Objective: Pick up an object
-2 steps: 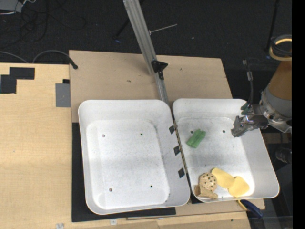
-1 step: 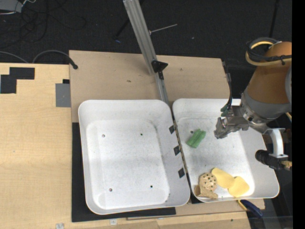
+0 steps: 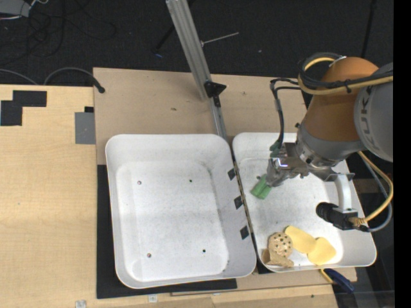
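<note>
Dark floor with loose cables sits behind the light wooden surface [image 3: 51, 191], which carries two white bins side by side. Over the right bin [image 3: 359, 252] the end effector [image 3: 277, 172] hangs low with a small green object [image 3: 260, 189] at its tip, looks pinched between the fingers I think. Near the front there's a yellow object [image 3: 311, 246] beside a tan dotted one [image 3: 279, 244].

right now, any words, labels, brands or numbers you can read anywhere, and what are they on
"KU": part of large dark lettering on the grey arm at the right edge, cut off by the frame.
No other readable text: none on the white bins, the green object or the yellow objects.
</note>
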Tool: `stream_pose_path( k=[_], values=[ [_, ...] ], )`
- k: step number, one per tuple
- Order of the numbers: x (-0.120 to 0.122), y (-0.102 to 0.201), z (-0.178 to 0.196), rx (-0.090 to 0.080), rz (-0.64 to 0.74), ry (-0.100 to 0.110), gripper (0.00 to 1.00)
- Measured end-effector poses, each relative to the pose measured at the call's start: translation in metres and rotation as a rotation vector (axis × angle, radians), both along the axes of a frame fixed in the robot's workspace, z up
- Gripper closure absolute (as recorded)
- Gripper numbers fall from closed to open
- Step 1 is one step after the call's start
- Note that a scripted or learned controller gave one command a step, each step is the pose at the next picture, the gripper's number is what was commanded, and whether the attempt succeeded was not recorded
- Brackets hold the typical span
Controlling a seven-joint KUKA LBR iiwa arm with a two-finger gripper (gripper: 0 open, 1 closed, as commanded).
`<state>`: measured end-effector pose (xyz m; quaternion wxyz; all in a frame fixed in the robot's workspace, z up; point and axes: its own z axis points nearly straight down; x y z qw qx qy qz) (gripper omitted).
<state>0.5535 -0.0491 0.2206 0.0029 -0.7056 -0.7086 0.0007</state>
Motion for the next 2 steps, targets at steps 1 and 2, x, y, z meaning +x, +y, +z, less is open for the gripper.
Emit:
stream_pose_path(
  k=[1,2],
  values=[
    [0.004,0.048,-0.007,0.000,-0.001,0.001,1.00],
    [-0.004,0.099,-0.006,-0.001,0.000,0.002,1.00]
  ],
)
